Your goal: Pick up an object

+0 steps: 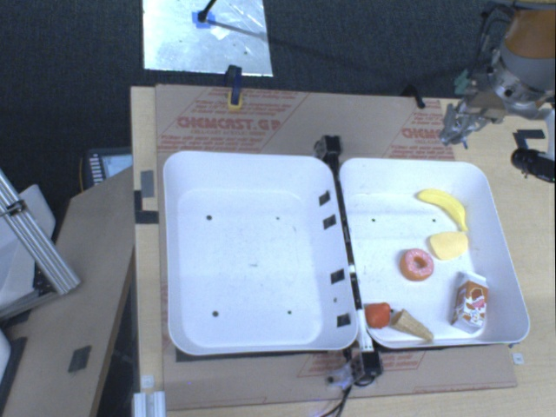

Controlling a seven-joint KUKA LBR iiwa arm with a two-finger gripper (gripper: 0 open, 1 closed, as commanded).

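Observation:
The right bin (382,207) holds several toy foods: a yellow banana (444,206), a pale yellow wedge (448,245), a pink donut (417,264), a small carton (470,303) and an ice cream cone with a red tip (397,319). My gripper (455,130) hangs above the bench just beyond the right bin's far right corner, up and right of the banana. Nothing is visible between its fingers.
The left bin (252,250) sits beside the right one, with black clips along the shared wall (340,250). A shiny metal sheet (207,24) lies at the back. Aluminium framing (35,241) stands at the far left.

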